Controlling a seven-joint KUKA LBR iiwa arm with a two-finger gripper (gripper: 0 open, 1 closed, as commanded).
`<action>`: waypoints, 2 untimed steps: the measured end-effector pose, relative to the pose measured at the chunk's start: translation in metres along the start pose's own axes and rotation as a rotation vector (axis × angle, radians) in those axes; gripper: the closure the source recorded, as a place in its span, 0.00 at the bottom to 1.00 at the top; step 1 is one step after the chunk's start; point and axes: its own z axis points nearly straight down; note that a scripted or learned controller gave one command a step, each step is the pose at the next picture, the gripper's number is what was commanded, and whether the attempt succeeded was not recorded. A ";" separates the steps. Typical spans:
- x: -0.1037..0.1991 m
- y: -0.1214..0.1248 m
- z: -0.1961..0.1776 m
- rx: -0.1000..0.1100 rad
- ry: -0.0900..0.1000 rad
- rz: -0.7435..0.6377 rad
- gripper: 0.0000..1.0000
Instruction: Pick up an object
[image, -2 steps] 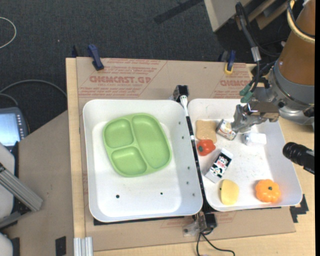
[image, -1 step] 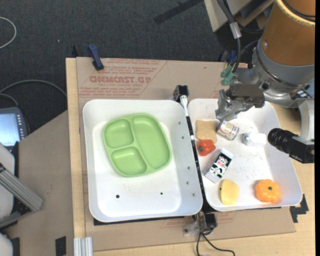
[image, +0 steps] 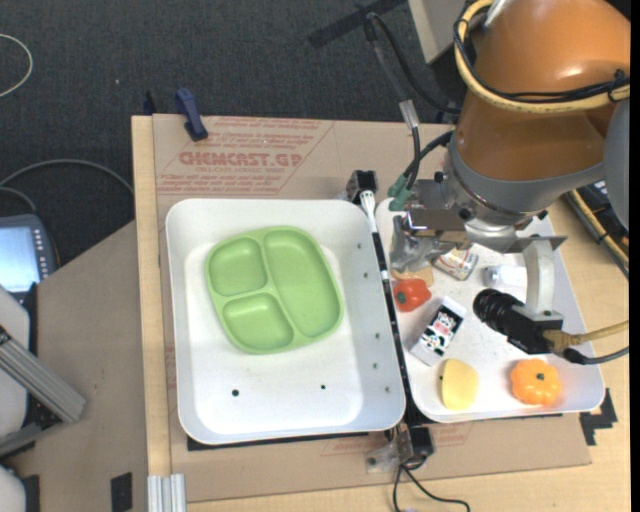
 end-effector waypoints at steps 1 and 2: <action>0.086 -0.013 -0.066 -0.017 0.006 -0.008 1.00; 0.081 -0.012 -0.073 -0.013 0.002 0.000 1.00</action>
